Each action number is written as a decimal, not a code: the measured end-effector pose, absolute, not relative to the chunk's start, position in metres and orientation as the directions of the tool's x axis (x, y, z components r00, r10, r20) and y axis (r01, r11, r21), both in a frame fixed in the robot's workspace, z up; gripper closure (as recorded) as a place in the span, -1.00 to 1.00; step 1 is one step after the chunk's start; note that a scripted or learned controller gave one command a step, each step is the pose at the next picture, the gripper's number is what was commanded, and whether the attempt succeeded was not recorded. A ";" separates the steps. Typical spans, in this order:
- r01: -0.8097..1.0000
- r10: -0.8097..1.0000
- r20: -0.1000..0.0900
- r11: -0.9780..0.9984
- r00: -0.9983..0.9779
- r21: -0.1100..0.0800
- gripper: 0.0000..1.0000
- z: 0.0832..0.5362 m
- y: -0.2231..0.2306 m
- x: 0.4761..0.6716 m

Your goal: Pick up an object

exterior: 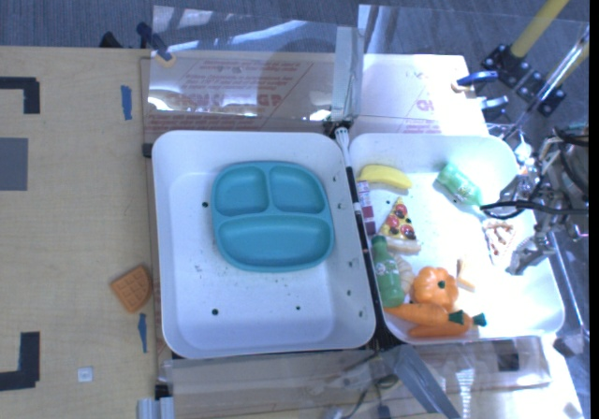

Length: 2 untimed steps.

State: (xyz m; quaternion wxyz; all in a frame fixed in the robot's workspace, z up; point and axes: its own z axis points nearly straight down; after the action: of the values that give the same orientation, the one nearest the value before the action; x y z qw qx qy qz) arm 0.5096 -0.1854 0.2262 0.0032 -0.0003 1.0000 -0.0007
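Observation:
The right bin (524, 300) holds several toy foods. A yellow banana (386, 177) lies at its far left, with a pizza slice (401, 222) and a green bottle (386, 274) below it. An orange pumpkin (434, 285) sits above a carrot (430, 316) at the front. A pale green packet (459, 183) lies at the back, and a small red-and-white piece (497, 238) lies toward the right. My gripper (526, 256) hangs at the bin's right side, just right of that small piece, with nothing visibly in it.
The left bin (178, 249) carries a teal divided plate (272, 216). A small orange waffle-like piece (132, 288) lies on the bench left of the bins. Clear plastic panels (243, 71) stand behind them. Black cables and clamps (533, 193) crowd the right edge.

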 end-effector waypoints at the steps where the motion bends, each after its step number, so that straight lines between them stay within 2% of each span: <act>1: -0.255 -0.255 -0.012 0.967 -0.967 -0.006 -1.00 0.097 -0.159 0.488; 2: -0.319 -0.319 -0.017 0.948 -0.947 -0.011 -1.00 0.091 -0.106 0.493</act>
State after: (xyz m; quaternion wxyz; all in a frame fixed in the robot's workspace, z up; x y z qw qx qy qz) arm 0.4927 -0.1061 0.0908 0.0094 -0.1618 0.9868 -0.0038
